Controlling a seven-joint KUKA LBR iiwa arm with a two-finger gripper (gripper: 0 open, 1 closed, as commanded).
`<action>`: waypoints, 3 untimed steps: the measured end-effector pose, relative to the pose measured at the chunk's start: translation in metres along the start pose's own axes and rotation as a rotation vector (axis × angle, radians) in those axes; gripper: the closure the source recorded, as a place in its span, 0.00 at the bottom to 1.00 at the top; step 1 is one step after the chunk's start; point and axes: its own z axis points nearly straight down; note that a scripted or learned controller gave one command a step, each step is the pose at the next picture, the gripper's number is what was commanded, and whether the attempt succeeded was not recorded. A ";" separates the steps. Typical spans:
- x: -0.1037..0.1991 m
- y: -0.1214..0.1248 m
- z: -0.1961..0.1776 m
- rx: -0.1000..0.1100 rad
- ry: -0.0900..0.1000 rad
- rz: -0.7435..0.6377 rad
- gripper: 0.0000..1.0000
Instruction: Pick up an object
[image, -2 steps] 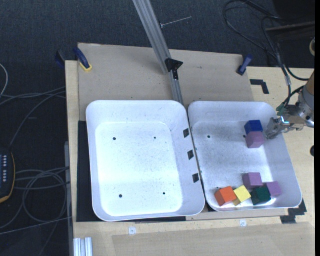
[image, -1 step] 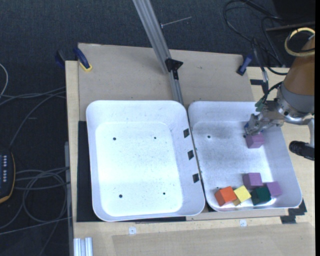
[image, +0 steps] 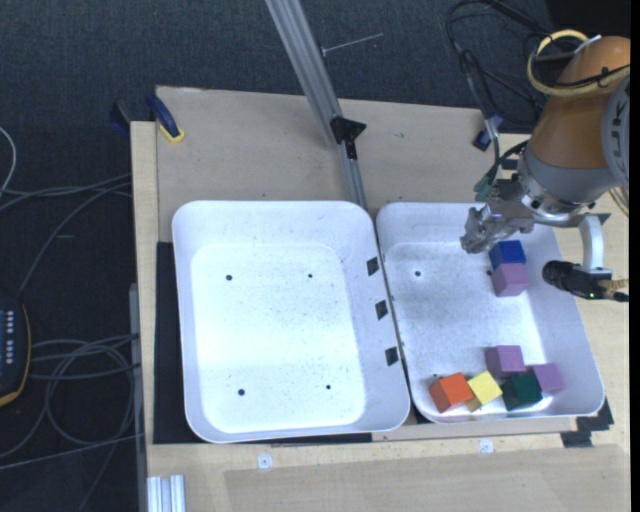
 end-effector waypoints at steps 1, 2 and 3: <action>0.045 0.013 -0.012 0.001 0.000 0.001 1.00; 0.097 0.033 -0.017 0.001 0.000 0.001 1.00; 0.150 0.039 -0.032 0.001 0.001 0.000 1.00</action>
